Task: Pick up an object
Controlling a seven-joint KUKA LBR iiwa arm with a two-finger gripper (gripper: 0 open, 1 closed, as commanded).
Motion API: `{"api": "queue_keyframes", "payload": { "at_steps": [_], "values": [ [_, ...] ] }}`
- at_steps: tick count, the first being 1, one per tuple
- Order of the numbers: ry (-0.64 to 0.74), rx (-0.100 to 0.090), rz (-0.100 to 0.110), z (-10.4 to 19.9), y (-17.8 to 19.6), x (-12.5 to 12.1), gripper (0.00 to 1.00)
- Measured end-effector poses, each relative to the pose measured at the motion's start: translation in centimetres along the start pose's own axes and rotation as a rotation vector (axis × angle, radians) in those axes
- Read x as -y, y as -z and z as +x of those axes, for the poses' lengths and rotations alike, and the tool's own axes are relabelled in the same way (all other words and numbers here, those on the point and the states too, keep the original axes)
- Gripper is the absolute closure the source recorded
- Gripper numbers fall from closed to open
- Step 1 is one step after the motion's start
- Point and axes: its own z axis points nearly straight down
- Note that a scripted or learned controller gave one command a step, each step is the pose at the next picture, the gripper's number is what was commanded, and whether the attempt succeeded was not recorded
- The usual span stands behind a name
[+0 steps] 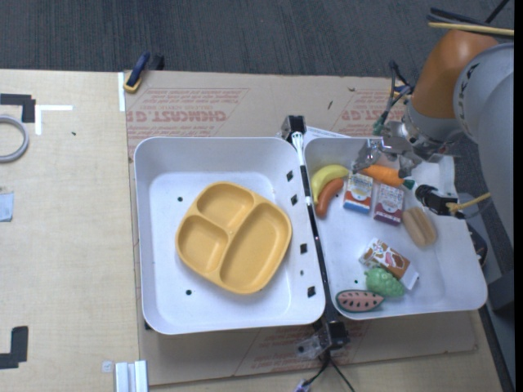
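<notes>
Carrot (pixel 381 173): lies at the far end of the right bin (pixel 458 300), directly under the gripper (pixel 384 155); it looks the likeliest thing to be picked.

Camera view, arm: the grey arm (pixel 458 72) with its orange band reaches in from the right and hangs low over the right bin's far end.

Camera view, fingers: too small and cluttered to read; I cannot tell whether they are apart, together or clamped on anything.

Step in hand: by my judgement, the descent onto a chosen object, with nothing visibly lifted clear of the bin.

Next move: would call for the fingers to straddle the carrot's narrow width, close, then rise straight up. The cartons touching it leave little room, so a knock or a double grab is a risk.

Count, right bin: one carrot; one banana (pixel 328 175); one sausage (pixel 328 196) against the banana; two small cartons (pixel 358 193) side by side just near of the carrot; one bread roll (pixel 419 226); one flat packet (pixel 387 260); one green toy (pixel 384 283); one watermelon slice (pixel 359 301).

Count, left bin (pixel 155 243): one yellow tray (pixel 234 237) with three compartments.

Worktop (pixel 57 243): two white bins side by side on brown cardboard (pixel 212 109).
</notes>
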Motion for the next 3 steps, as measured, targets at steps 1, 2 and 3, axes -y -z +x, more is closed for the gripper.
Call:
{"api": "queue_keyframes", "payload": {
  "at_steps": [1,2,3],
  "values": [
    [0.001,0.003,-0.002,-0.1,1.0,-0.1,1.00],
    [-0.146,0.000,0.007,-2.8,27.0,0.6,1.00],
    [-0.143,0.002,0.007,-2.8,27.9,0.6,1.00]
  ]
}}
